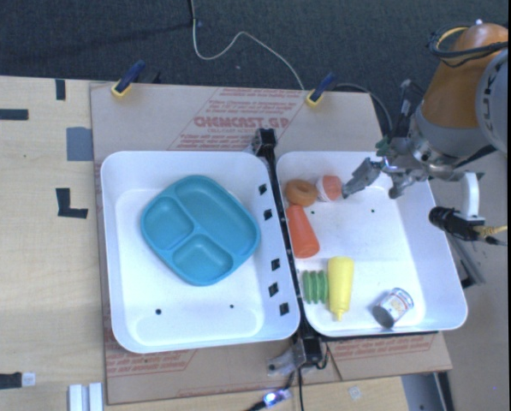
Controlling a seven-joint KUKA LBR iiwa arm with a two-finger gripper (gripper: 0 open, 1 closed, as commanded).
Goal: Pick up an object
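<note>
two shallow white bins sit side by side on the counter, on a sheet of brown cardboard (238, 122) held by blue and yellow clamps at its far edge. the left bin (122, 229) holds a teal divided plate (200, 228), lying tilted near the bin's middle. the right bin (426, 255) carries the smaller things: a brown doughnut-shaped piece (301, 193) in the far left corner, a small red and white piece (329, 187) touching it on the right, an orange carrot-like piece (302, 231) along the left wall just below the doughnut, a green ridged piece (314, 286) near the front left, a yellow bottle (340, 285) just beside it on the right, and a small silver can (394, 305) lying on its side near the front right corner. the grey arm reaches in over the right bin's far right corner, and the jaws (375, 182) hang with the fingers spread apart and nothing between them, one dark finger (358, 179) pointing down-left, its tip just beside the red and white piece; whether it touches cannot be told. a thin cable (238, 45) loops over the dark floor beyond the counter's far edge.
</note>
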